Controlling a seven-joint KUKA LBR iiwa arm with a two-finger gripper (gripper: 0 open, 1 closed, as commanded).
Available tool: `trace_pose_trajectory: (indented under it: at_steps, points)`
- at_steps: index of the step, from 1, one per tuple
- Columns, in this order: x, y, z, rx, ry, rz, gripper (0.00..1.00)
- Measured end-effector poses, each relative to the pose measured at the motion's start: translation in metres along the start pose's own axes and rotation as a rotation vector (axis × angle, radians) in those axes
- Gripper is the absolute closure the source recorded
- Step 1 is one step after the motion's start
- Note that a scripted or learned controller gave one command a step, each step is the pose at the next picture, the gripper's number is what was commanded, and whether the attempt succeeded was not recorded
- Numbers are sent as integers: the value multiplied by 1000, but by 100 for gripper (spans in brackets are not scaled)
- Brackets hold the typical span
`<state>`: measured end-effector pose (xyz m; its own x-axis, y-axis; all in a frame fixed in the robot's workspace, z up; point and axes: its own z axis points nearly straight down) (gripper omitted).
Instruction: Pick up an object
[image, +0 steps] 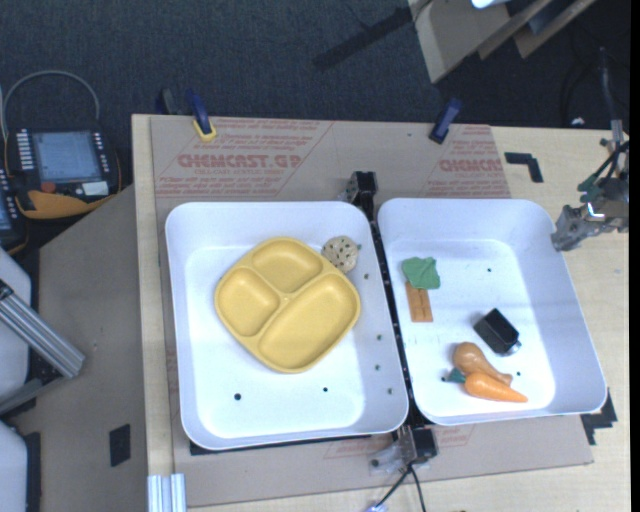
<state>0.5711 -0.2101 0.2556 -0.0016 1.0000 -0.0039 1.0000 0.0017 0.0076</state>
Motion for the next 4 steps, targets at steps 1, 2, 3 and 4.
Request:
trace_pose_trajectory:
  at_steps: [1,2,3,4]
  points:
    - [0,1,-23,4,2,1,100]
    - [46,-6,-9,9,5,0,100]
    - [93,2,-4,9,5,-2,100]
    - [143,7,8,10,5,-2,100]
